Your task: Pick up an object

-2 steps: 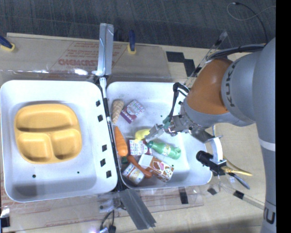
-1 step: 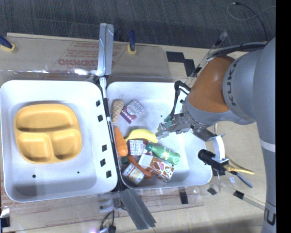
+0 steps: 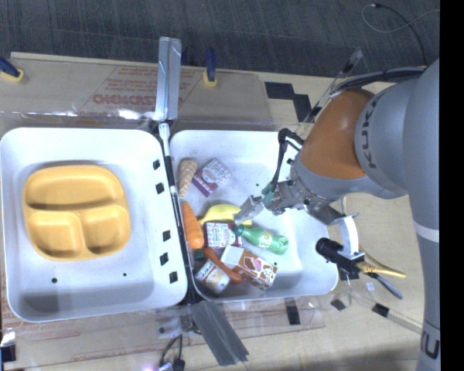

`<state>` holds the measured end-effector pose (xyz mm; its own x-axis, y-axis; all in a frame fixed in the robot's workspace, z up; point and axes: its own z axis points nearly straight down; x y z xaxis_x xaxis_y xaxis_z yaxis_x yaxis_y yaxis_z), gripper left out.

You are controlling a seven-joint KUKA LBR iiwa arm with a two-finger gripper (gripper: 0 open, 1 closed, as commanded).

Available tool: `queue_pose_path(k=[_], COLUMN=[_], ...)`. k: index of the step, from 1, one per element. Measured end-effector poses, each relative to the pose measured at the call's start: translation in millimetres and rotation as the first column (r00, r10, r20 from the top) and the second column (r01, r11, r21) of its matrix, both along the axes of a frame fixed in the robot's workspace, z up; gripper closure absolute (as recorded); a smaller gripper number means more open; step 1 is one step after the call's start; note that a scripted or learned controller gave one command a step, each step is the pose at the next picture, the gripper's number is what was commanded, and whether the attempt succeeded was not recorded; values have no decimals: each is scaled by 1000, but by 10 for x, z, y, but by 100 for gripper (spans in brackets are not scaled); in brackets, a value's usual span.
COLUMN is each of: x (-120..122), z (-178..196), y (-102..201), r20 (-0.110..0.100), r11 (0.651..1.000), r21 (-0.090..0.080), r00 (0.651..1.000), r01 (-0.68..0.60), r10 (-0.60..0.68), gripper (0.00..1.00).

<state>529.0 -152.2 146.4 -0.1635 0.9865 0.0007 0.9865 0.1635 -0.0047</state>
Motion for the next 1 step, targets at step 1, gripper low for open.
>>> queue_pose_path(k=[1], x=[286], z=[-554], y=[-20], r20=[1], r11=[1000], r21=[0], r00=[1000], r01=[-9], r10=[9], gripper=[0])
